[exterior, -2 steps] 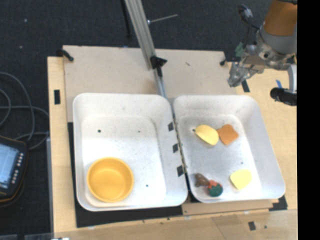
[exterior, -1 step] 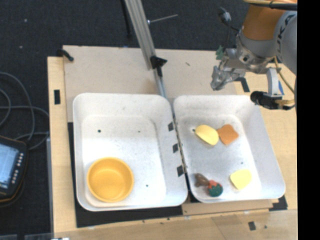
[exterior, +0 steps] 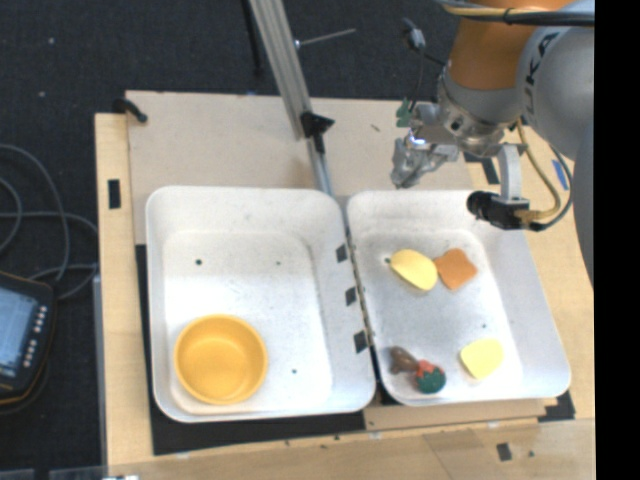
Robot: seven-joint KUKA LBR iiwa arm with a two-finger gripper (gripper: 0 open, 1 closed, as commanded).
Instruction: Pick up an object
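Note:
The right bin [exterior: 520, 268] holds a pale yellow rounded piece [exterior: 413, 269] with an orange block [exterior: 456, 268] touching its right side. Nearer the front lie a yellow wedge [exterior: 481, 359] and a small brown, red and green toy [exterior: 418, 369]. A yellow bowl [exterior: 221, 358] sits in the front left corner of the left bin [exterior: 250, 228]. My gripper [exterior: 408, 171] hangs above the back rim of the right bin, well behind the yellow piece, with nothing visible between its fingers.
A slanted metal pole [exterior: 290, 78] rises from the seam between the bins at the back. A black cable clip [exterior: 497, 209] hangs from the arm over the right bin's back right corner. A black device [exterior: 20, 343] lies off the bench at left.

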